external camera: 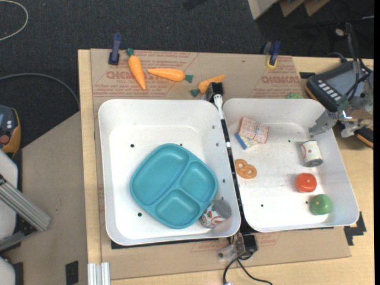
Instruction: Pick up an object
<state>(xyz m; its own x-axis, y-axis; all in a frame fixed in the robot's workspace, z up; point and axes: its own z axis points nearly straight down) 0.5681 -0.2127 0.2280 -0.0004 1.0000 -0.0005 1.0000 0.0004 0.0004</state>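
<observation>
Small can point(214, 215) beside teal plate point(173, 185): light, rigid, slippery; grasp across its sides. Hand point(323, 123) state indiscernible.

So the bench top is a sheet of brown cardboard point(178, 70) with red print on it, held by a blue clamp point(114, 49) and another blue clamp point(273, 53) at the far edge. Two white bins sit on it side by side, the left bin point(113, 177) and right bin point(341, 183). Three toy carrots lie behind them: one point(137, 70), one point(168, 74), and one point(209, 83) near the seam.
</observation>
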